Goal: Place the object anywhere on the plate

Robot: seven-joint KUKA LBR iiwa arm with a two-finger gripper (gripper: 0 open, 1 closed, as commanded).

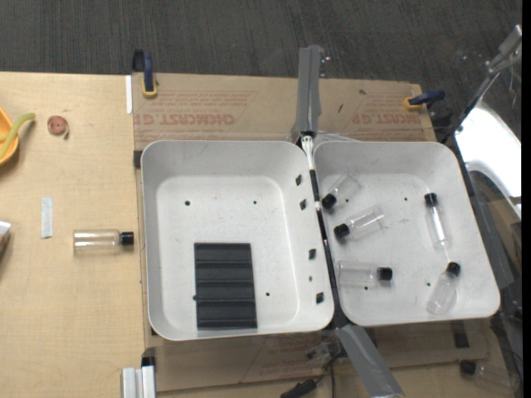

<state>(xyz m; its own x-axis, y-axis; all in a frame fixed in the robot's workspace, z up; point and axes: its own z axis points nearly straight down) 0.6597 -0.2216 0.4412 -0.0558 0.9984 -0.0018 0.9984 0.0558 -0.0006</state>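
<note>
Step in hand: pick-up not yet begun. Whether anything is gripped cannot be told. A pale curved body (485, 135) stands at the right edge, just outside the right bin (465, 172). It is judged to be part of the arm, drawn back and clear of both bins.

Nearest that side, five clear black-capped vials lie flat and apart in the right bin:
- two by its outer wall (435, 220) (442, 293);
- one at the bottom middle (362, 274);
- two near the dividing wall (362, 221) (342, 190).

Farthest off, the dark ribbed plate (224, 285) lies bare in the left bin (151, 222), toward its lower edge. A sixth vial (98, 239) lies on the bench beyond.

Next move, as judged: descend on one vial across its narrow width, since it may roll, then carry it over the divider to the plate.
</note>
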